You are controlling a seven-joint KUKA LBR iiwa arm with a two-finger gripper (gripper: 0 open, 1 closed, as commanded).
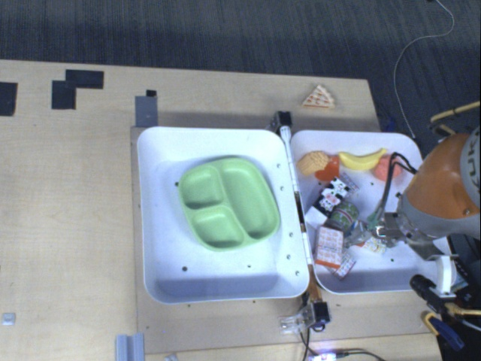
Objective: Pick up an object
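The right white bin (376, 277) holds a heap of small items. Along its far side lie a yellow banana (361, 159), a tan bread roll (313, 161), a small red piece (328, 174) and a pink piece (383, 170). Nearer the middle are a black-and-white toy (333, 194), a greenish can (343, 216) and a red-and-white packet (328, 247). My gripper (370, 233) reaches in from the right and sits low in this bin, just right of the can and packet. Whether anything is in its grasp is too cluttered to make out.
The left white bin (161, 201) holds a green divided plate (228, 201). A toy pizza slice (319, 97) lies on the bench behind the right bin. The arm's orange band (443, 186) hangs over the right bin's right edge, with black cables running along it.
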